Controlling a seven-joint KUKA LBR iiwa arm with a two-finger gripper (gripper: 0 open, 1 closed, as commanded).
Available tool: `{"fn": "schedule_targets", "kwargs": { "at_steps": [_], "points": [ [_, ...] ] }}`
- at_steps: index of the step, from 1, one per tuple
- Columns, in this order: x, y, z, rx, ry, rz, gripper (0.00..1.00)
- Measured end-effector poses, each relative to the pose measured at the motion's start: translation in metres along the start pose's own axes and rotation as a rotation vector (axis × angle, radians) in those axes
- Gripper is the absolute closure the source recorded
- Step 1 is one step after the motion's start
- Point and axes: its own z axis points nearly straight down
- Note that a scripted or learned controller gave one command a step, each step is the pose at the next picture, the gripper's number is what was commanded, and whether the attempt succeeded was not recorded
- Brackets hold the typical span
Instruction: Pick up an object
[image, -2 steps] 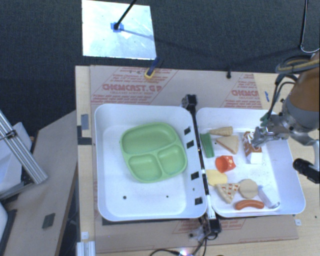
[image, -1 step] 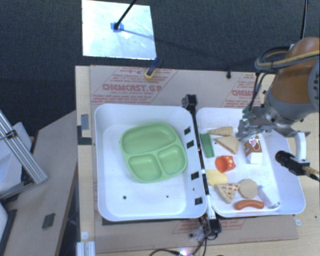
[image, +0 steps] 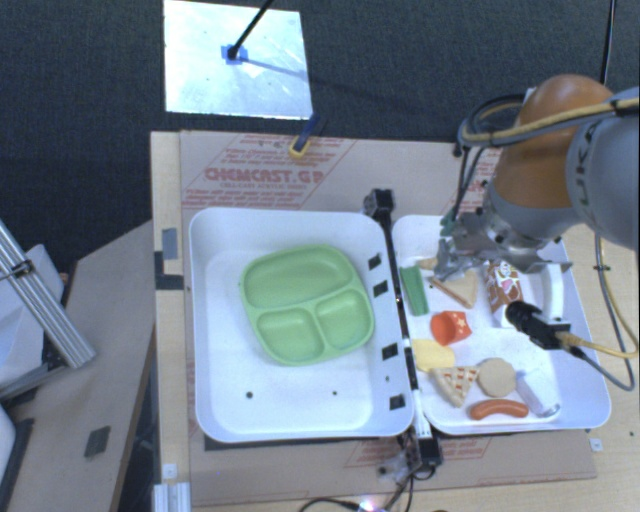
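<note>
Claw (image: 452, 262) low over R bin (image: 590, 400) near its back-L corner, spread or pinched can't tell, toast wedge (image: 455, 291) just below it, green stick (image: 413, 289) to its L, red pepper piece (image: 451, 326) further fwd, green tray (image: 305, 304) in L bin (image: 215, 400).

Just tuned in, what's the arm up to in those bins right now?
The arm's gripper is down in the right bin, at its far end, just above a tan sandwich wedge and beside a green block. Nothing is visibly lifted. A red piece, pizza slice, round cookie and sausage lie nearer. The left bin holds a green divided tray.
</note>
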Motion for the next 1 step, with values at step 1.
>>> {"fn": "schedule_targets", "kwargs": {
  "at_steps": [1],
  "points": [
    [0.0513, 0.0078, 0.0020, -0.001, 0.000, 0.000, 1.00]
  ]
}}
